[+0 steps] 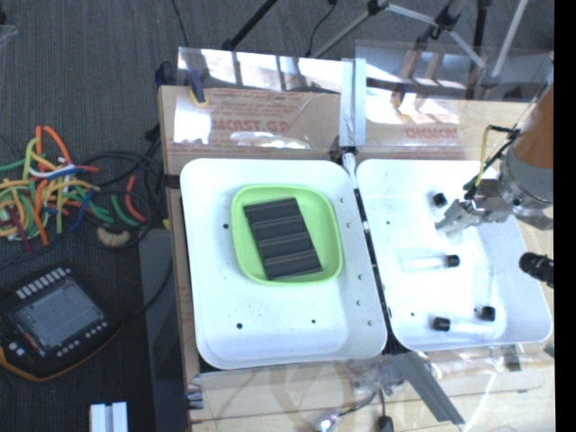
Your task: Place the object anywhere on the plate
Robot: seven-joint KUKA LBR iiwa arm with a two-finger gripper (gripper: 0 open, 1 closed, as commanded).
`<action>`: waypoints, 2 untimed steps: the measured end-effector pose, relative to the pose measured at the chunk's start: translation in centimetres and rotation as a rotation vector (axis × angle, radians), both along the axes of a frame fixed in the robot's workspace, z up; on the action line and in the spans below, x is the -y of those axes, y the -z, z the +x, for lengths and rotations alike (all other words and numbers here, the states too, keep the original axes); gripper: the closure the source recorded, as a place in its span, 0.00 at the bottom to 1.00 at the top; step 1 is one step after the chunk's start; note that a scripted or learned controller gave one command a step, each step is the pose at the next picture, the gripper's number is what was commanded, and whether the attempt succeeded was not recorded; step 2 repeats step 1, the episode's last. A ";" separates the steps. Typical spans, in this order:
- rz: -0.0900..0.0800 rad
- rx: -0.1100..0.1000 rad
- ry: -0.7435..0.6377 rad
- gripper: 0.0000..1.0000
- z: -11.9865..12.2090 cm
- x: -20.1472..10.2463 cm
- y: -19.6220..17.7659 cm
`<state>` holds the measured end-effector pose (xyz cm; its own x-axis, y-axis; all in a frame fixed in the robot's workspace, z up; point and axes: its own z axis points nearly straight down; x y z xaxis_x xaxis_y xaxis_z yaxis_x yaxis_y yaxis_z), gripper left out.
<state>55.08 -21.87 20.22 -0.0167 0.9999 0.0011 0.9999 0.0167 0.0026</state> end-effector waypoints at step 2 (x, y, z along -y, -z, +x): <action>0.000 0.000 0.000 0.00 0.0 0.0 0.0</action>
